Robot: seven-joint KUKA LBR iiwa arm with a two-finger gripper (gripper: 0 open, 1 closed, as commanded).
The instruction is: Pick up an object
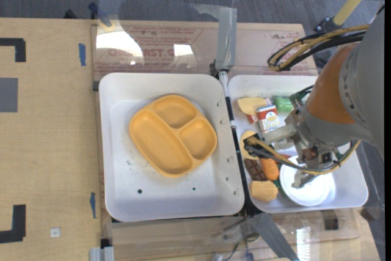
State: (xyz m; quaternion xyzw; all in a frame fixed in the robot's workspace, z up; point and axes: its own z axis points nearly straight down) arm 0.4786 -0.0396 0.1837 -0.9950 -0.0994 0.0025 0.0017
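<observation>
The right bin [357, 192] holds several small objects. A red and white carton [269, 118] lies near its middle, with a pale yellow piece [252, 105] and a green item [282, 103] behind it. Nearer the front lie a brown block [255, 169], an orange carrot-like piece [270, 169], a tan bun-like piece [264, 192] and a white round dish [311, 189]. My gripper [301, 163] hangs low over the right bin, above the dish's left rim and just right of the orange piece. The wrist hides what lies under it.
The left bin [116, 150] holds an orange three-section plate [173, 134]. A raised divider [231, 125] separates the two bins. Yellow and black cables [293, 46] loop behind the right bin. A cardboard sheet [43, 131] covers the bench to the left.
</observation>
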